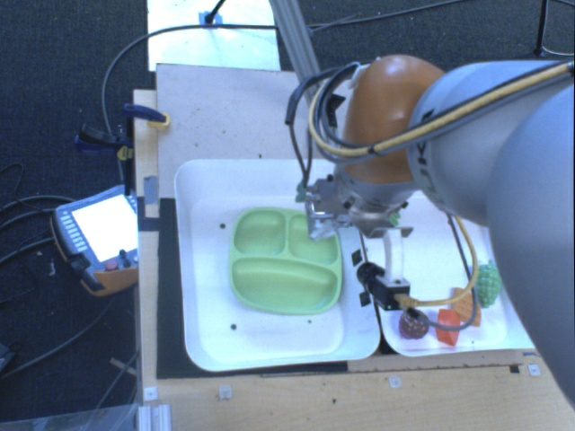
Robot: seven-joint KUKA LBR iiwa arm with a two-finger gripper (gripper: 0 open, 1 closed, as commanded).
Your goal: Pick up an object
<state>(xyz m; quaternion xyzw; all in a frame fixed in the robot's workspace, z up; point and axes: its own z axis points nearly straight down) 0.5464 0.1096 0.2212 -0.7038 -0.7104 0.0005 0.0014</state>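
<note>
My gripper (321, 225) hangs over the left bin (202, 241), at the upper right corner of a green divided plate (283, 268) that lies in that bin. I see nothing held in it. In the right bin (431, 241), near its front edge, lie a dark purple-red round fruit (413, 324), an orange piece (464, 305), a small red piece (447, 336) and a knobbly green item (488, 283). The arm's wrist and orange band (386, 106) cover the back of the right bin.
A black clip with a yellow cable (382, 287) hangs over the divider between the bins. A handheld pendant with a lit screen (97, 236) lies off the bench to the left. Bare board (225, 115) lies behind the bins.
</note>
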